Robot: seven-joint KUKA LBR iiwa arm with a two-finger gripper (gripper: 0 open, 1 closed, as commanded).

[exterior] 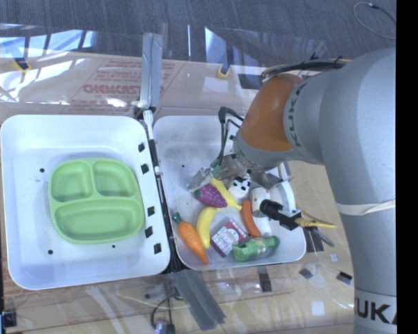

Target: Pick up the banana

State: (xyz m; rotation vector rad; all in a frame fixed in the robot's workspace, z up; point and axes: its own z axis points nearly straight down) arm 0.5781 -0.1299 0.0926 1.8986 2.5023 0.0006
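In the lower middle of the frame, the banana (205, 225) lay in the right-hand bin (171, 158), a short yellow piece standing nearly upright in the picture, its lower end beside the carrot (190, 241). You had the carrot just to its left, slanting toward the bin's lower left corner, and a small red packet (227, 237) touching or nearly touching its right side. Above the banana sat a purple bunch of grapes (210, 195), with a second yellow piece (225, 195) curving along the grapes' right edge. A green item in clear wrap (254, 248) lay along the bin's lower edge, and an orange-red piece (250, 219) stood to the right of the packet.

Your arm (334, 138) came in from the right of the frame, its orange band (270, 113) over the upper right part of that bin. The gripper (219, 169) was low over the bin's centre, just above the grapes in the picture, well short of the banana. You could not tell from this angle whether it was open or closed; the wrist covered most of it, and nothing showed held in it.

In the left half of the frame, the other bin (17, 207) carried a green divided plate (95, 200) lying flat near its middle. Both bins rested on the counter (76, 82), whose upper part was covered with clear sheeting.
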